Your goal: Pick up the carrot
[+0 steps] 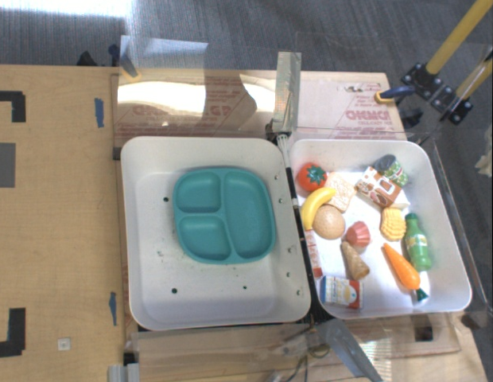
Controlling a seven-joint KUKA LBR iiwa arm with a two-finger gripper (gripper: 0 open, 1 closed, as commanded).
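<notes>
Carrot (401,267) lies slantwise near the front right corner of the right bin (449,213) (beside a green bottle (418,243)), untouched; pincer state: cannot tell

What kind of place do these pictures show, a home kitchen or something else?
Probably a robot test bench, not a kitchen. Toy food such as a carrot and a banana lies in a white bin, beside a second bin holding a teal divided plate, all on taped cardboard.
</notes>
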